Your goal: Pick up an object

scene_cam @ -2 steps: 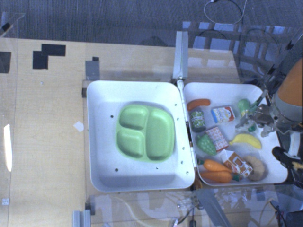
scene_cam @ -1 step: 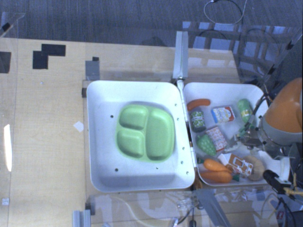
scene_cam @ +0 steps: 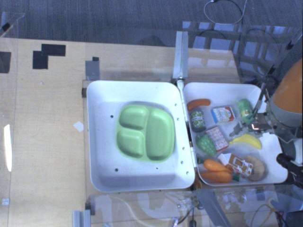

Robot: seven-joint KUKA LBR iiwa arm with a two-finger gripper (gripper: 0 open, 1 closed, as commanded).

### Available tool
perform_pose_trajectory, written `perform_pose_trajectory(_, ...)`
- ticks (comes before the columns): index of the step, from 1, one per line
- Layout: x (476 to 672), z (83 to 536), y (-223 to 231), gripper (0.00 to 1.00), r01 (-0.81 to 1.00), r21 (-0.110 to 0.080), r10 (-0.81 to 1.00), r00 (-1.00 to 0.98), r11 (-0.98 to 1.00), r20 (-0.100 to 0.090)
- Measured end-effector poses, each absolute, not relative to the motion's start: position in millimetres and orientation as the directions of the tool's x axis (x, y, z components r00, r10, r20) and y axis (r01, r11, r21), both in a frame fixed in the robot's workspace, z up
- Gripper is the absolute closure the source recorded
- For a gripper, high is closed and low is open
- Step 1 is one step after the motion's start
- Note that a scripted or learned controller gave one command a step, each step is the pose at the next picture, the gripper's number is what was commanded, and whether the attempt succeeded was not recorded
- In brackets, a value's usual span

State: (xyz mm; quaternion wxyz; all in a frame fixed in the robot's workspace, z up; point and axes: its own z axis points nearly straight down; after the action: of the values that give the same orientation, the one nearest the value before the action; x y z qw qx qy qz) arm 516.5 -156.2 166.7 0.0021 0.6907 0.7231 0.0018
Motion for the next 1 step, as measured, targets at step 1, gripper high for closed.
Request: perform_pose_trajectory(1,587.9,89.1,-139.0,0.0,1.0,0.014,1.0,0.0,0.0,-0.002)
